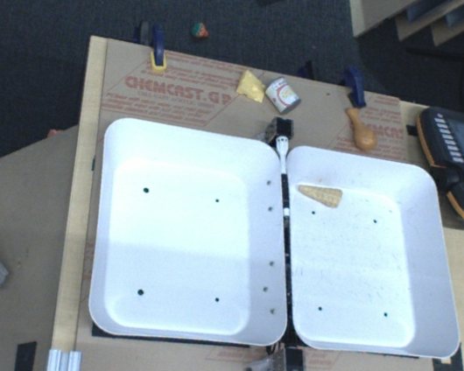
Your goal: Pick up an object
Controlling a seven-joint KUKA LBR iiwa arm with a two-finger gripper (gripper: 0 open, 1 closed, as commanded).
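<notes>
— If you count from where we stand, how many bins are on the surface [73, 303]?

— Two, both shallow, white and smooth, with rounded corners. Take the right bin [366, 284] as the marker: the left bin [177, 242] touches its left rim.

— And things to pick?

— One inside the right bin, near its far left corner: a tan wedge [319, 194], rough-looking and tapered. Beyond the bin's far rim, on the brown printed board [186, 92], lie a yellow chunk [251, 87], a small pale box [281, 96] and a wooden-looking knob [360, 130].

— Clamps?

— Two blue ones, one [353, 86] past the right bin's far rim, the other [158, 45] well to the left of that.

— And the claw?

— I can't tell whether it's spread or pressed together.
</notes>
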